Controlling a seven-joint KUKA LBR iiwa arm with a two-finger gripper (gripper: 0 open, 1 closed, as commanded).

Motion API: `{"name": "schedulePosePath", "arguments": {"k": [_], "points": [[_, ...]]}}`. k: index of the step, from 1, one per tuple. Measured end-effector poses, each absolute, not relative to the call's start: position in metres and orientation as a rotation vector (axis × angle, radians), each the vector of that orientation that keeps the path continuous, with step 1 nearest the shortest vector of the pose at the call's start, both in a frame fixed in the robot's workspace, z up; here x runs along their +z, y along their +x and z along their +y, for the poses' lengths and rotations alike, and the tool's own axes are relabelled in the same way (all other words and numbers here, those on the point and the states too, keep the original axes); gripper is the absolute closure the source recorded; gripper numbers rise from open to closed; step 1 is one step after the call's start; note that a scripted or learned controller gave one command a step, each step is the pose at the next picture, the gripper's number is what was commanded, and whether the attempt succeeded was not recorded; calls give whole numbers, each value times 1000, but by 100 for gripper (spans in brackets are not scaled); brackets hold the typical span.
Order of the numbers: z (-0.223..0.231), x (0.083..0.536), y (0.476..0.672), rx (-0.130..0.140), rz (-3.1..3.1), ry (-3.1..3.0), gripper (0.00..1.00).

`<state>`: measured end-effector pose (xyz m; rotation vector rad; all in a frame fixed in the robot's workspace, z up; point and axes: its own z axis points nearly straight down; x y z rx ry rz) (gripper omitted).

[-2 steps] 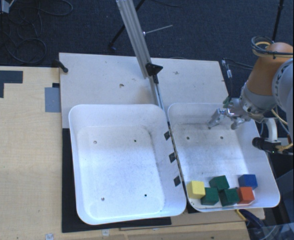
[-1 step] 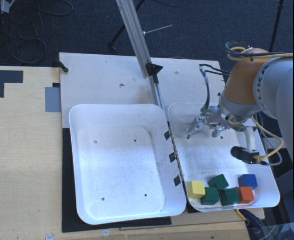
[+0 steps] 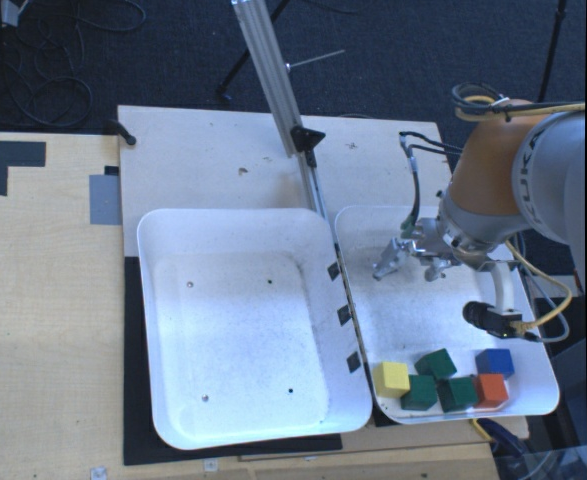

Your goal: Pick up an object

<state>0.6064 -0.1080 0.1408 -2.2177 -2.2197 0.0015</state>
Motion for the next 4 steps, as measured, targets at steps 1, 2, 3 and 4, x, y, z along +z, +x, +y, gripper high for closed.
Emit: {"name": "schedulePosePath", "arguments": {"k": [1,2,3,4], "points": [[-36,194,586,-4,-2228,-2216,0],[-45,302,564,-6,-2225,-2224,0],[-45,307,563,4,-2225,-2215,100],[-43,185,554,12,-2215,-2215,100]]}}
